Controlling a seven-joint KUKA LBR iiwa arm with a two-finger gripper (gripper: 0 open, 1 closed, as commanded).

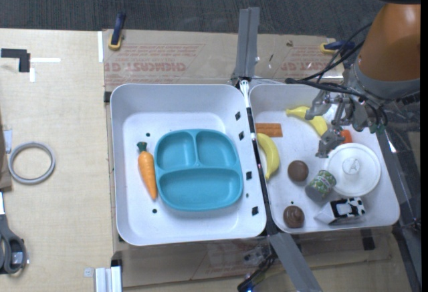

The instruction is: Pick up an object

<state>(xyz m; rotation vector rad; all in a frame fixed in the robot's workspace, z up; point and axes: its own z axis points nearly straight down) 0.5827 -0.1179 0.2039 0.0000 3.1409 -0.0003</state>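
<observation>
Arm: we see the grey KUKA arm [394,43], orange band uppermost, reaching in over the right bin's far right corner.
Gripper: the gripper [332,125] hangs over the right bin [384,217], just above the white bowl; we cannot tell from this view how its fingers stand, and we see nothing between them.
Right bin, far edge: a yellow toy duck [309,117] and an orange block [269,129].
Right bin, left wall: a banana [269,154] lying along it.
Right bin, centre: a brown ball [297,170], beside a green-labelled can [322,184] that tilts against the upturned white bowl [353,168].
Right bin, near edge: a second brown ball [293,216] and a black-and-white toy [348,208].
Left bin: in the left bin [127,150] we find a blue divided plate [198,170] at centre, with a toy carrot [147,170] just beside its left rim.
Bench, left edge: a grey tape ring [29,162] and scissors [12,250].
</observation>
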